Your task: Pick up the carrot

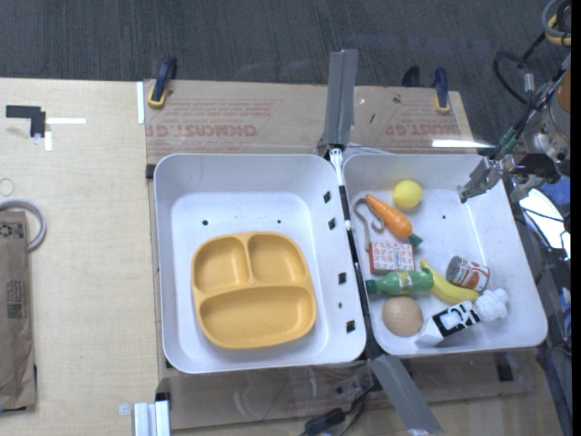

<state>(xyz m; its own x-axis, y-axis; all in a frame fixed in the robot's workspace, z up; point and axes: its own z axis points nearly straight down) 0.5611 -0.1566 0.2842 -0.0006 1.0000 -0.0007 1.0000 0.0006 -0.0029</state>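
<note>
A: What's nearest in the right bin (531,321)?

B: Low in frame, a white bottle (467,314) and a brown ball (401,316). Above them, a green bottle (400,283), banana (447,286), can (467,272) and small box (391,256).

A: And the carrot?

B: The carrot (390,215) lies mid-bin, just below the yellow ball (408,193).

A: Your hand?

B: My hand (478,183) hovers at the upper right rim, well apart from it; whether it's apart or together, I cannot tell.
</note>
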